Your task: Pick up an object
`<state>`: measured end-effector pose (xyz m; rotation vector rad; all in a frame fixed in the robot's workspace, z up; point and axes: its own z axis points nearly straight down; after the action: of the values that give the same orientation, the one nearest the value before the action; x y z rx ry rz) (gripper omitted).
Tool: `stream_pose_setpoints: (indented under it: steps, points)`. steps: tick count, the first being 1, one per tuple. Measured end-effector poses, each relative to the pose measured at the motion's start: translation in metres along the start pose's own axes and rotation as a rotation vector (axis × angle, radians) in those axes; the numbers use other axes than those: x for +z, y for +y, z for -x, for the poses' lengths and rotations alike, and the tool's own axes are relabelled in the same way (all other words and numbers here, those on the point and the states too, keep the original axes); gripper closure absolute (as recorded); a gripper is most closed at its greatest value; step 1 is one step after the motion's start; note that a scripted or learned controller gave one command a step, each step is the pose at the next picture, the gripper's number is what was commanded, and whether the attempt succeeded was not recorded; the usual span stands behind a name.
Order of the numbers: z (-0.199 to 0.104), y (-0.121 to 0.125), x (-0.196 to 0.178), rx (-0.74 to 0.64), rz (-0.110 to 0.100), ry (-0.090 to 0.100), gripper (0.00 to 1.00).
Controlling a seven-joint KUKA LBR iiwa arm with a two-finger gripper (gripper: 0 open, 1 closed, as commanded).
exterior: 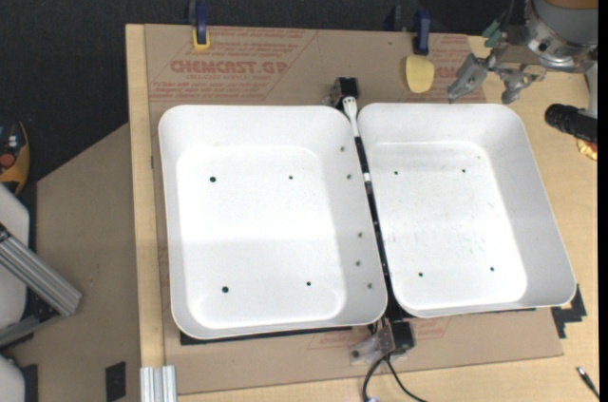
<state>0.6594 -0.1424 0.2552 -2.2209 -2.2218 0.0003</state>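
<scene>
The bench carries two shallow white bins side by side on a brown board (237,58). The left bin (180,229) shows a bare white floor with four small dark dots. The right bin (532,201) likewise shows bare floor with small dark dots and faint speckling. The bins touch along a dark centre seam.

A small pale yellow object (419,73) lies on the board, outside both bins, just beyond the far edge of the right bin and below a blue clamp (422,29).

The gripper (489,79) hangs over the board at the far right, beside the right bin's far rim, to the right of the yellow object and apart from it. Its two fingers are spread apart with nothing between them
</scene>
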Motion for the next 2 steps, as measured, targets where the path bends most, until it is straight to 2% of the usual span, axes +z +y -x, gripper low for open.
stream_pose_setpoints:
  steps: [1, 2]
  points:
    - [-0.0361, -0.0348, -0.1226, -0.004, 0.014, -0.001, 0.00]
    - [-0.0343, -0.0340, -0.1252, -0.001, 0.006, -0.002, 1.00]
